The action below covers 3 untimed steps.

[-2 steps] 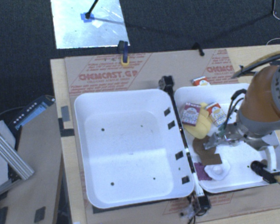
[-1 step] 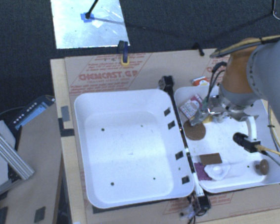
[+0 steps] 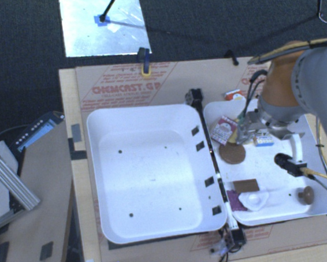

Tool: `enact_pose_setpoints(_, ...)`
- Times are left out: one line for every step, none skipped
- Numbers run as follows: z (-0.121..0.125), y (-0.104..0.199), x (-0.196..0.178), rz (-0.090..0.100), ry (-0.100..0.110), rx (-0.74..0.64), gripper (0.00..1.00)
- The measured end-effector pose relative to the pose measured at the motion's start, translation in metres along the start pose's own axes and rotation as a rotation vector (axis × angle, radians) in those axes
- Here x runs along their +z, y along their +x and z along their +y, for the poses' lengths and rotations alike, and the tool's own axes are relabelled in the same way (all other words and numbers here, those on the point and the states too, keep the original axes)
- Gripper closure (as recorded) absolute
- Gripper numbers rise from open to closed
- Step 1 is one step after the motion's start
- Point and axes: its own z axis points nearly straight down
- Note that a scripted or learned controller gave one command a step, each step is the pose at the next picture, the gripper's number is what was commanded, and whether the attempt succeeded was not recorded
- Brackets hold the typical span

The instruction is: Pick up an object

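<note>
Camera view: nearest, in the right bin (image 3: 269,171), a crumpled white wad (image 3: 255,200) touches a brown card (image 3: 246,185), with a brown ball (image 3: 305,195) at the corner. Further back lies a round brown disc (image 3: 232,153). Just beyond it the gripper (image 3: 247,135) sits low beside the pink packet (image 3: 224,130). Open or closed, can't tell.

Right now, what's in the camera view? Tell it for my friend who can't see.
A grey robot arm reaches in from the right, its claw over the right bin, next to a pink packet and a brown disc. More small things lie in that bin, and the left bin sits beside it.
</note>
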Motion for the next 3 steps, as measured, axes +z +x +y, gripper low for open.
enact_pose_setpoints(0.055, 0.012, -0.136, -0.003, -0.008, 0.001, 1.0)
enact_pose_setpoints(0.034, 0.095, -0.249, 0.003, -0.002, -0.005, 1.0)
enact_pose_setpoints(-0.017, 0.213, -0.307, 0.007, 0.005, -0.01, 1.0)
